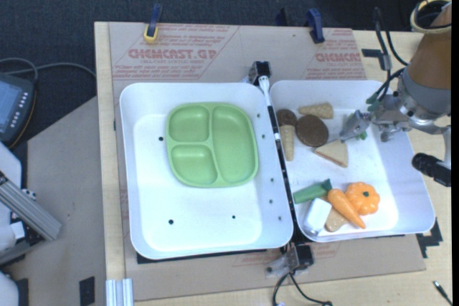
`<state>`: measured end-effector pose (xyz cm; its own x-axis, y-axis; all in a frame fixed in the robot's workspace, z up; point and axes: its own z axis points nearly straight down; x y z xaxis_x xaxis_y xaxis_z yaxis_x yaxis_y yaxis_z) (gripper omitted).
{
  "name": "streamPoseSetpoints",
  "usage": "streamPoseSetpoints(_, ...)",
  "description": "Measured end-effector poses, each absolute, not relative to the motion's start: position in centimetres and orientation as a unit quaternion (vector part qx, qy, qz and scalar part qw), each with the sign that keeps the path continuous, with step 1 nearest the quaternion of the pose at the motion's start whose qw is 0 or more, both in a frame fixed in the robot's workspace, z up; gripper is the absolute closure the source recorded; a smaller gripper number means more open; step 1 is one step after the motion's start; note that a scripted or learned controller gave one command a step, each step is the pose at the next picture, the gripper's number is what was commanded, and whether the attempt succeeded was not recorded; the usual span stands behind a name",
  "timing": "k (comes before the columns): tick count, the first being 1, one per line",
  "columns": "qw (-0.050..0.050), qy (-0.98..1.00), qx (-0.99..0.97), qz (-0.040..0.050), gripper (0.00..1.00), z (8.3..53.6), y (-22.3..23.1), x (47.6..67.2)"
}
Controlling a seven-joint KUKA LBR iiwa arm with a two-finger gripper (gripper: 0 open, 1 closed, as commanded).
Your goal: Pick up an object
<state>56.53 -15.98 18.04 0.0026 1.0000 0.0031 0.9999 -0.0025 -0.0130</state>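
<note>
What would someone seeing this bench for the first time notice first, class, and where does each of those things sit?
The pale green divided plate stands out most, lying alone in the left white bin. Next comes the bright orange pumpkin beside an orange carrot near the front of the right white bin, among a crowd of small toy foods. The grey arm's tool hangs over that bin's far right part.
</note>
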Motion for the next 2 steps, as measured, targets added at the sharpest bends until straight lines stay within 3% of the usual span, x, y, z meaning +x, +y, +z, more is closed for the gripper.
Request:
streamPoseSetpoints(1, 0.001, -0.707, -0.707, 0.0003, 0.0, 18.6, -16.0, 56.8)
streamPoseSetpoints(2, 0.004, -0.707, -0.707, 0.002, 0.0, 12.4, -15.5, 56.2)
